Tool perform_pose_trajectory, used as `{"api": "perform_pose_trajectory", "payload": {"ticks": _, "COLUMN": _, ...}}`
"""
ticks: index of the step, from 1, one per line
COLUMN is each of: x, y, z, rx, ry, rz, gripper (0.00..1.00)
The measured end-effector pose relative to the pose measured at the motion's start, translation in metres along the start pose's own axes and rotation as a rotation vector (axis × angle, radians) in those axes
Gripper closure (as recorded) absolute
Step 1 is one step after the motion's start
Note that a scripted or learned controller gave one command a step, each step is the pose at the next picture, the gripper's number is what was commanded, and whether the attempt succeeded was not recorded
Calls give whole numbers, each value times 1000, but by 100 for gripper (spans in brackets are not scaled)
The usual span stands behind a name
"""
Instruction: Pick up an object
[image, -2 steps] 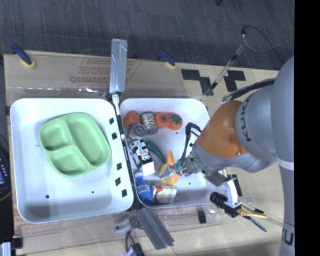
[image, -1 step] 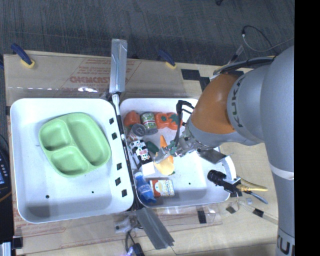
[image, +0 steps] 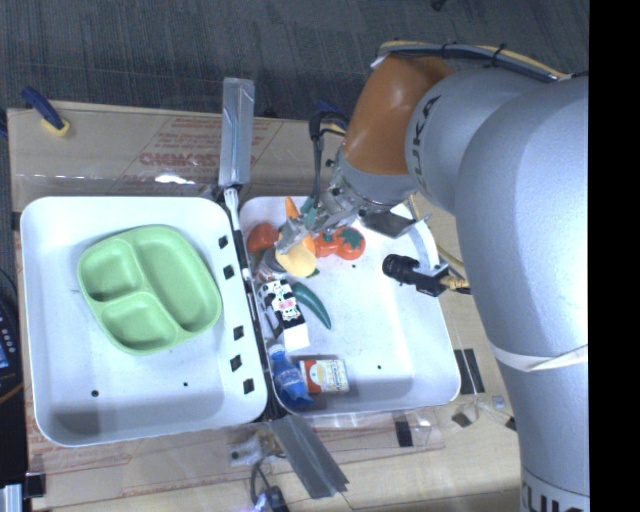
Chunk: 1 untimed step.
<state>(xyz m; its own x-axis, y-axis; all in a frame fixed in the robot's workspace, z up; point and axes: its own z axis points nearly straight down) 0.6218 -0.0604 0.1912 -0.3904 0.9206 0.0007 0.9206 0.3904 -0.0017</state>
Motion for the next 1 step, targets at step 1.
{"api": "perform_pose_trajectory", "payload": {"ticks": 1, "x": -29, "y": -25, "z": -12, "rx": 3, "ry": 3, "rz": -186, "gripper": 100}}
